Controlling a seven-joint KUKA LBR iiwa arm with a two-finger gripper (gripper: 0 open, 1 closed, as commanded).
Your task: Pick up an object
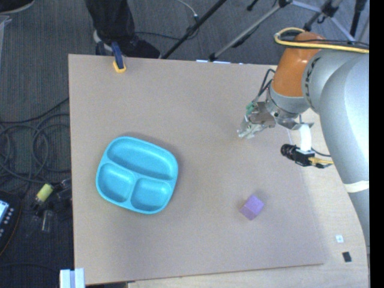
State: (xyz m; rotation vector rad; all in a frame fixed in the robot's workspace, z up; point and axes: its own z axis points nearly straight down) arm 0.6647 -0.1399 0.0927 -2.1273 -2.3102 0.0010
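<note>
- My pincer (247,131) hangs over bare tan board (198,101), near its right-hand side; I cannot tell how it is set, as it shows as a small pale metal blur.
- Nothing lies under or against my pincer; the board around it is plain.
- Just behind it, toward the right of the view, my orange band (294,71) sits above the wrist, and my grey arm (345,113) runs off beyond that.
- A small black fitting (297,153) with a white piece hangs just beside my wrist, below the band.
- The purple block (252,207) lies well apart from my pincer, nearer the camera: a small lilac cube, tilted corner-on, lighter on top.
- Far to the pincer's left lies a light blue plate (137,174) with three compartments.
</note>
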